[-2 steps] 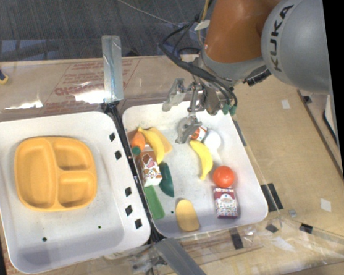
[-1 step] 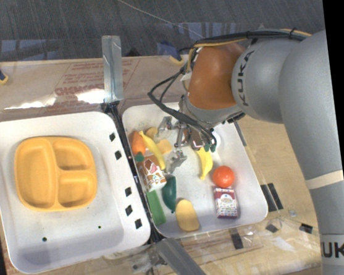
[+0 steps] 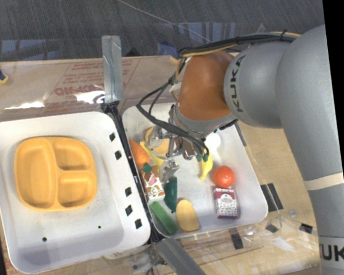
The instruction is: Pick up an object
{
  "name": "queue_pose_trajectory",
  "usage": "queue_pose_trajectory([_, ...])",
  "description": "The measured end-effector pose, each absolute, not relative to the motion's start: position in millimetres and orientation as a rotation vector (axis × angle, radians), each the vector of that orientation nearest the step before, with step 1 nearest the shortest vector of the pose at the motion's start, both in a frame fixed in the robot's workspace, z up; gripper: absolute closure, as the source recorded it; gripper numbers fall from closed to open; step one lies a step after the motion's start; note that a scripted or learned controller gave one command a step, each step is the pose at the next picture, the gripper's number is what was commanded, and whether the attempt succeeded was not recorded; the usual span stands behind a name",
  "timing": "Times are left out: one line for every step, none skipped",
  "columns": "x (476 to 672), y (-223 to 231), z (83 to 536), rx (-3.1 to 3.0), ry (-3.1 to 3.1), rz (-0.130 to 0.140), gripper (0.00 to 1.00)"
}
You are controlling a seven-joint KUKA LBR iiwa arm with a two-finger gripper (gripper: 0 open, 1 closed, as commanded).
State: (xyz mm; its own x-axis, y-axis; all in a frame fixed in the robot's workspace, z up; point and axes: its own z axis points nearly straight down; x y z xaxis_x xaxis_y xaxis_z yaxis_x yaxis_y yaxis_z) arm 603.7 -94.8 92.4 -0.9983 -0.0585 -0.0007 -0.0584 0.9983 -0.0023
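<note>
My gripper (image 3: 169, 159) hangs low over the middle of the right bin (image 3: 252, 180), under the orange wrist band. Directly below and around it lie an orange carrot (image 3: 139, 151), a small labelled packet (image 3: 153, 186) and a dark green vegetable (image 3: 170, 191). To its right sit a yellow banana (image 3: 205, 166), a red tomato (image 3: 224, 176) and a red box (image 3: 227, 203). Near the bin's front lie a pale yellow lemon-like piece (image 3: 186, 216) and a green cucumber (image 3: 162, 216). The wrist hides the bin's far part.
The left bin (image 3: 23, 245) holds a yellow divided plate (image 3: 55, 173). A black divider with clips (image 3: 128, 170) runs between the bins. Cables (image 3: 149, 105) loop off the wrist above the right bin. The grey arm (image 3: 305, 105) covers the right side.
</note>
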Motion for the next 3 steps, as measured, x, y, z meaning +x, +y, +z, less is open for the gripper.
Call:
queue_pose_trajectory([631.7,-97.5,93.4,-0.181,3.133,-0.001,0.00])
queue_pose_trajectory([607.7,-96.1,92.8,-0.136,3.137,-0.004,0.00])
queue_pose_trajectory([644.8,-97.9,93.8,-0.325,3.120,-0.002,0.00])
